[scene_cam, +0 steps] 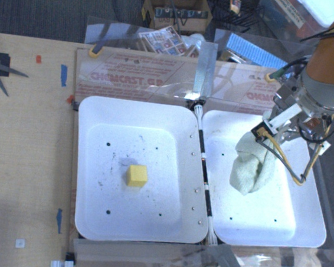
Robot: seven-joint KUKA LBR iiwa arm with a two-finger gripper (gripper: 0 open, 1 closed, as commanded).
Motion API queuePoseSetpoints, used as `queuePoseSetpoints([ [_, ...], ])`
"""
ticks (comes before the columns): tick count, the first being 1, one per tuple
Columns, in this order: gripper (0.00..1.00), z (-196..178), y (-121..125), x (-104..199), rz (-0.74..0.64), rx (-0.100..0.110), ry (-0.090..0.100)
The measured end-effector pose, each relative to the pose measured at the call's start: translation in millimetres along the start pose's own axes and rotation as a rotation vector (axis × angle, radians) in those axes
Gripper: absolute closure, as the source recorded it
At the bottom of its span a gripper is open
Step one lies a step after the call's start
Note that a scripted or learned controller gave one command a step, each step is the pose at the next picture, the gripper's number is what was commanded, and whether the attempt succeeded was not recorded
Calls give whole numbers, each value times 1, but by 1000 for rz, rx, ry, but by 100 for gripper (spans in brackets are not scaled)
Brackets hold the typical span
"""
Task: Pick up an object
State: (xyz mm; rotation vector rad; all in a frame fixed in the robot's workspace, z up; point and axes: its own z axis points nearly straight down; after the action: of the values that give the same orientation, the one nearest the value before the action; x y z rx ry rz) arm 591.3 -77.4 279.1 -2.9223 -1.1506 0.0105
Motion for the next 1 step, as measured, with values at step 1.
queuePoseSetpoints([
  [1,100,-6,-1,3,-6,4,-7],
])
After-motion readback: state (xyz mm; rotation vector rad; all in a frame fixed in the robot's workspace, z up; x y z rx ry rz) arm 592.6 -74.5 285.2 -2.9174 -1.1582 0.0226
